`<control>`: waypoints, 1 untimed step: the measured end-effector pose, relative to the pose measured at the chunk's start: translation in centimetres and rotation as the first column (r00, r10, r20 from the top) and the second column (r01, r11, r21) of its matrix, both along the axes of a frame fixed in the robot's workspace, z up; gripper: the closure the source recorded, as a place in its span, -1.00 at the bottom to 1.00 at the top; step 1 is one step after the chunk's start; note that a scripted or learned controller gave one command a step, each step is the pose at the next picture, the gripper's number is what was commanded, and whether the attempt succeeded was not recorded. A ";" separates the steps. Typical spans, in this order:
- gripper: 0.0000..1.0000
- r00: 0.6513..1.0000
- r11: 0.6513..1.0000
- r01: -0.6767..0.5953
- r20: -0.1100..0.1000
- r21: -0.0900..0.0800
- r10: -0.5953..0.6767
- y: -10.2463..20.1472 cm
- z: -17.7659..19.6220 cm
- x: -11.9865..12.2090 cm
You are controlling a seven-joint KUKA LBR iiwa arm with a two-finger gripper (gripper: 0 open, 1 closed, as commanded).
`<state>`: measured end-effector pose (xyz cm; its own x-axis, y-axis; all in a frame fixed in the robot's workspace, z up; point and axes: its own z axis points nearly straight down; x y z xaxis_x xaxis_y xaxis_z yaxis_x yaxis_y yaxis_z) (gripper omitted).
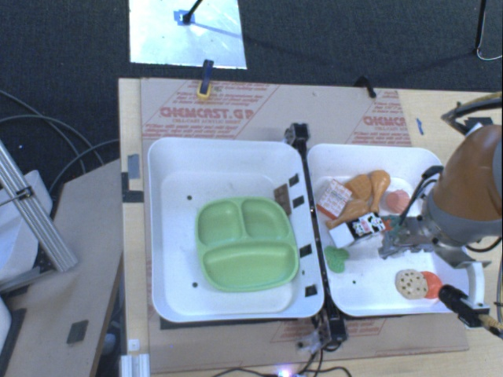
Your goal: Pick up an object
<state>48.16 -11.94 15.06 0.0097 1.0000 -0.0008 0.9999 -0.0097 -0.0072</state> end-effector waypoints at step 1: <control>1.00 1.000 1.000 -0.014 0.012 0.000 0.014 0.6 1.3 0.7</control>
<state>48.81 -11.37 16.37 -0.0040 1.0000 -0.0004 1.0000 0.0040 0.0044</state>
